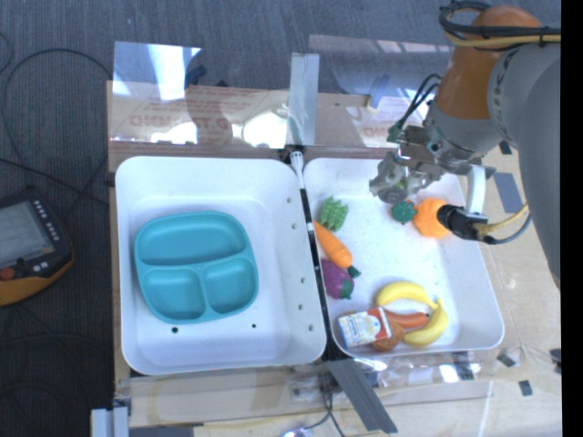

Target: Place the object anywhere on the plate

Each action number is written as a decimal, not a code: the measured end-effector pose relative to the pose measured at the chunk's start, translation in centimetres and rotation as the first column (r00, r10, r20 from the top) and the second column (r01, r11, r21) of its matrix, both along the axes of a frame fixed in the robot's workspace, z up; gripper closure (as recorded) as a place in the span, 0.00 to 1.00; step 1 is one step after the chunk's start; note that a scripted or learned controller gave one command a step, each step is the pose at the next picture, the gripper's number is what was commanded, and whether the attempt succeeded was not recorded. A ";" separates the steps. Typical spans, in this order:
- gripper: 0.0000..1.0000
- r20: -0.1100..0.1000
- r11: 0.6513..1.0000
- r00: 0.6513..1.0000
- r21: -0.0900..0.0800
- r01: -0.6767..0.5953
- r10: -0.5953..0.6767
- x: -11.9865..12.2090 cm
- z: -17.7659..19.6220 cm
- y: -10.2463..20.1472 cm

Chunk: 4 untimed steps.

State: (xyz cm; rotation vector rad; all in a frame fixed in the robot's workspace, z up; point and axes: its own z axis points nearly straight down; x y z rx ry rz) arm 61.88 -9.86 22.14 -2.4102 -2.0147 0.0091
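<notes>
A teal plate (194, 265) with three compartments lies in the left bin (146, 176). My gripper (394, 187) hangs over the back of the right bin (483, 285), reaching in from the right. Just to its lower right lies an orange toy fruit with a green top (426, 217), close to the gripper but apart from it. Nothing shows held in the gripper. Along the right bin's left side lie a green toy vegetable (333, 213), a carrot (332, 244) and a purple eggplant (337, 279).
At the front of the right bin sit a yellow banana (412, 297), a small carton (360, 328) and a red sausage (401, 324). A ridge (308, 244) divides the two bins. A handheld controller (27, 239) lies off the bench at left.
</notes>
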 end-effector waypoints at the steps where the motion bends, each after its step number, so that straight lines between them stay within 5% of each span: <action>1: 1.00 0.000 0.987 0.987 0.003 0.163 -0.163 -3.2 0.9 8.9; 2: 1.00 -0.003 0.998 0.998 0.002 0.060 -0.060 -1.6 -2.7 16.9; 3: 1.00 0.002 0.996 0.996 0.002 -0.086 0.086 -5.2 1.1 23.1; 4: 0.00 0.000 0.996 0.996 0.001 -0.085 0.085 -5.2 1.0 23.0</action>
